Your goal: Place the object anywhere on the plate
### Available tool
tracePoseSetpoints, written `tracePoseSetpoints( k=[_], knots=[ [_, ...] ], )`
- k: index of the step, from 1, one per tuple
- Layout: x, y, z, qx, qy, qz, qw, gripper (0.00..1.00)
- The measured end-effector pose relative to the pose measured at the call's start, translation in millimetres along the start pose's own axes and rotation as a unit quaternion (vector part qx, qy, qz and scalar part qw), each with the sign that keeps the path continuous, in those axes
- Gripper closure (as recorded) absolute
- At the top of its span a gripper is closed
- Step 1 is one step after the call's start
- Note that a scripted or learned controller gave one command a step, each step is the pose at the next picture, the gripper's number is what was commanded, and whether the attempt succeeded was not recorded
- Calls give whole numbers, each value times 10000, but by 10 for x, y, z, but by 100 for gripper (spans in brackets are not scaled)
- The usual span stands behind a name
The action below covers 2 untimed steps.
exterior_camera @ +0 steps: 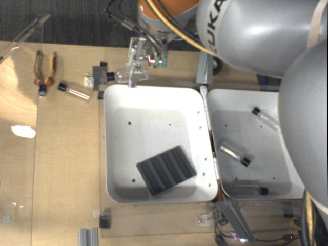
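Nothing is yet placed on the ribbed dark plate (166,170); the pincer (137,68) is held over the bin's far rim, its grip undeterminable.

On my desk (61,178), left of the bins, red-handled pliers (44,70) lie near the far edge, with a clear black-capped vial (73,90) just beside them. A small black block (105,221) sits by the left bin's near corner, and a pale patch of light (23,131) marks the wood.
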<state>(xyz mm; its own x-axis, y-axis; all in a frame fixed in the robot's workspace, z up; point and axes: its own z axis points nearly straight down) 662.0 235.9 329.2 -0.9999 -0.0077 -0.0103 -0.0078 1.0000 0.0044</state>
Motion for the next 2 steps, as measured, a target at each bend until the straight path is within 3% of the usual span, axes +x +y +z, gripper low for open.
tracePoseSetpoints(
  k=[1,2],
  knots=[
    [-59,-12,817,19,25,2103,9776,100],
    [-70,-3,689,0,-8,2090,9779,100]
  ],
)
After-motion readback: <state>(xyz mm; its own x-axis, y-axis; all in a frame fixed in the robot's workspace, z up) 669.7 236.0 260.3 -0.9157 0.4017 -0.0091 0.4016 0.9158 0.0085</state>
